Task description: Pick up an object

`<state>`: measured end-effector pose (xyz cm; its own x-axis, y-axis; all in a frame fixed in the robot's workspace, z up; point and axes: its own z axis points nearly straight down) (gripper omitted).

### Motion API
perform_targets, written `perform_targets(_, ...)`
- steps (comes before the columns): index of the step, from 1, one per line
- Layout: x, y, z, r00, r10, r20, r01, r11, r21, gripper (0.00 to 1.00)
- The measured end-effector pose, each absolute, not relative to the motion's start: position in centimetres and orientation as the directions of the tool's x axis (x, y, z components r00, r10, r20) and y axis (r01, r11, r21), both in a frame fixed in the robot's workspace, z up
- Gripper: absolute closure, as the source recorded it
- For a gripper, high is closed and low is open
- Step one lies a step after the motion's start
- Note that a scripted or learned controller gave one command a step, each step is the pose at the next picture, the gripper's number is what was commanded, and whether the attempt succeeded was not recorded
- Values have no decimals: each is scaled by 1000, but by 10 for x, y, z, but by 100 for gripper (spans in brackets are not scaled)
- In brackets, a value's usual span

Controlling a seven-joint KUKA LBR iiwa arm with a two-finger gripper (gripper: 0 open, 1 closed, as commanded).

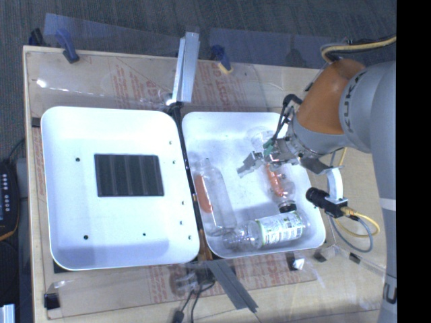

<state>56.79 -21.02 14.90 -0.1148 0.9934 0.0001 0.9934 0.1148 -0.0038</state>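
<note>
Presently: gripper, fingers seemingly parted and bare, low in the right bin, centre-right of frame, beside an orange-tinted clear bottle, likely lining up a grasp.

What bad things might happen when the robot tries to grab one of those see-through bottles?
1. The gripper hovers in the right bin over a small clear bottle with orange inside. Clear, round plastic may roll or slip away.
2. That bottle lies close to the labelled bottle, so a grab might bump both.
3. The long bottle rests along the bin's left wall, leaving little room there.
</note>
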Motion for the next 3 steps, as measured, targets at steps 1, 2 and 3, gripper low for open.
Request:
perform_targets(1, 568, -210, 149, -115, 993, 0, 993, 115, -4, 0)
perform_targets(2, 568, -210, 149, -115, 993, 0, 993, 115, -4, 0)
perform_targets(3, 568, -210, 149, -115, 993, 0, 993, 115, -4, 0)
